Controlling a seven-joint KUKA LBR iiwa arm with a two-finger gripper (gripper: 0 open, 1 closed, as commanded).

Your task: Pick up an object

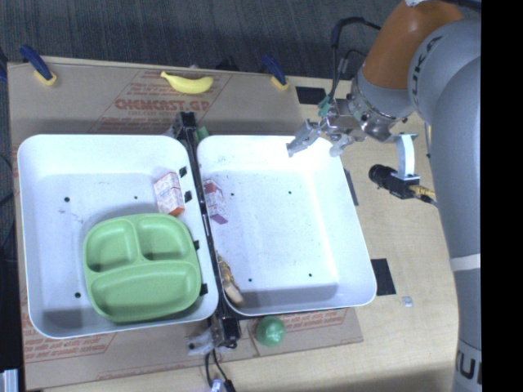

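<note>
Two metal fingers (301, 144) of the pincer (315, 141) poke out over the upper right corner of the right bin (359, 260), and nothing sits between them; how far apart they stand I cannot tell from this angle. Behind them the grey arm (458, 137) with its orange band (404, 31) fills the right side of the desk (400, 243). Along that bin's left wall lies a small pinkish packet (214, 201), and lower down, near the bottom left corner, a tan object (229, 284) too small to identify. Over in the left bin (33, 219), a green divided plate (143, 265) rests toward the front, with a small red and white carton (168, 193) just above it. Outside the bins, a banana (187, 81) lies on the cardboard (122, 104) at the back, and a green ball (270, 331) sits at the front edge.
</note>
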